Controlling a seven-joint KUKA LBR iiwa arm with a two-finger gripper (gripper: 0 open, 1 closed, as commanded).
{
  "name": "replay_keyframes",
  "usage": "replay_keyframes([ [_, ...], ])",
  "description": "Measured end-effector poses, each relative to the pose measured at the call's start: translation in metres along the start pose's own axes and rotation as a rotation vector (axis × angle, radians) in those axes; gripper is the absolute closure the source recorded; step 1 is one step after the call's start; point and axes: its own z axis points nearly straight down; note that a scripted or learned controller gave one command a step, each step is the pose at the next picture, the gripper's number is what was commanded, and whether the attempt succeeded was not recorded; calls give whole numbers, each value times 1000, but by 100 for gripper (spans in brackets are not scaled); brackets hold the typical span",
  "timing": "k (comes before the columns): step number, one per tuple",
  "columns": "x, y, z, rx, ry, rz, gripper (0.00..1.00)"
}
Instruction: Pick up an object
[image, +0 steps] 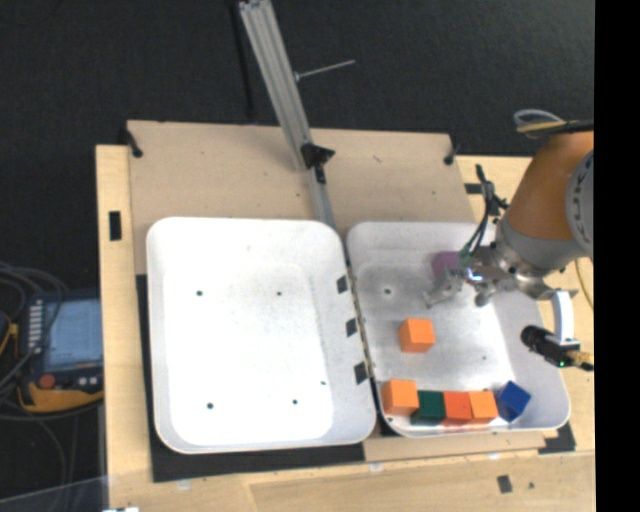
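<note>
My gripper (461, 291) hangs low over the back half of the right bin (375, 250), open, with bare bin floor between its fingers. A small purple block (445, 264) lies just behind and to the left of it, partly hidden by the wrist. An orange cube (417, 334) sits alone in the middle of the bin, in front of and left of the gripper. Along the bin's front wall stands a row of blocks: an orange one (401, 395), a green one (431, 405), two more orange ones (470, 405) and a blue one (513, 398).
The left bin (240, 330) lies beside the right one, sharing a middle rim. A slanted metal pole (285, 90) rises behind the bins. The arm's orange band (545, 190) overhangs the right bin's far right corner.
</note>
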Motion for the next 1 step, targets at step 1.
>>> replay_keyframes([
  [1, -2, 1, 49, -6, -3, 2, 0],
])
